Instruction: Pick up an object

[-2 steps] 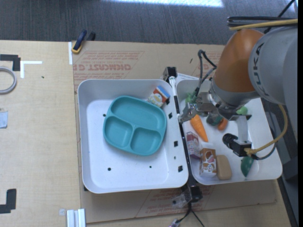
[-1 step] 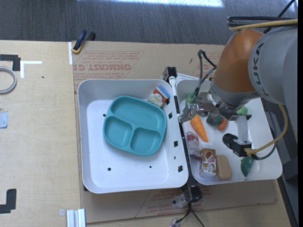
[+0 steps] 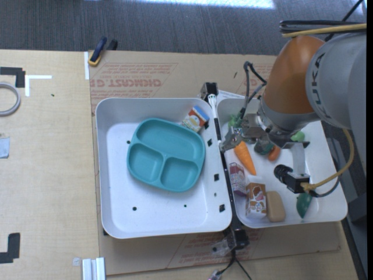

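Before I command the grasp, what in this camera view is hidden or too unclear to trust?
- Gripper: the wrist covers it from above, so its finger state is unreadable.
- Green items in the right bin: partly hidden under the arm.
- Small packet behind the teal tray: label too small to read.
- Arm: cut off by the right edge.

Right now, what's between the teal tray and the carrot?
In the camera view, the two bins' adjoining walls separate the teal tray from the carrot; nothing else lies there.
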You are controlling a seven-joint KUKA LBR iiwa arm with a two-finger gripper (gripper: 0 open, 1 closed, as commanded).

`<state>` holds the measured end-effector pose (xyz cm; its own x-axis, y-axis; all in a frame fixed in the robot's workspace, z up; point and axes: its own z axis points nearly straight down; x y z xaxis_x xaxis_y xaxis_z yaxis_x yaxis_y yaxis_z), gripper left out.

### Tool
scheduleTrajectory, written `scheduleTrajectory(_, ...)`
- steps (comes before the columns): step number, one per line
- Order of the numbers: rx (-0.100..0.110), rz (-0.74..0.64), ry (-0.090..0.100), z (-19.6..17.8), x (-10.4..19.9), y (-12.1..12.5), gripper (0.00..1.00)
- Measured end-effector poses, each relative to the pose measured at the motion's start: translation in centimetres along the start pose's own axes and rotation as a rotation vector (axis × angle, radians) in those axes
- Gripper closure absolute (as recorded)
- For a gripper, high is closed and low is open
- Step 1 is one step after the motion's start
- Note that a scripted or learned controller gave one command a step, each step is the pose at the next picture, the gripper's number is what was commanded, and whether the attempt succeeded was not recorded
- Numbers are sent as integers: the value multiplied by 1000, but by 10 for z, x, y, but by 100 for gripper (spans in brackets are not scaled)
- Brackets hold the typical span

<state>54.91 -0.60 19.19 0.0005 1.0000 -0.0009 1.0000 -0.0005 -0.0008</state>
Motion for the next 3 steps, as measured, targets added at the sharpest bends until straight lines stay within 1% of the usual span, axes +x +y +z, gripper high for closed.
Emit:
scheduleTrajectory(1, 0, 0, 0, 0, 0, 0, 0)
scheduleTrajectory(2, -1, 1, 0, 47, -109, 29, 0)
scheduleTrajectory(3, -1, -3, 0, 99, -132, 76, 0)
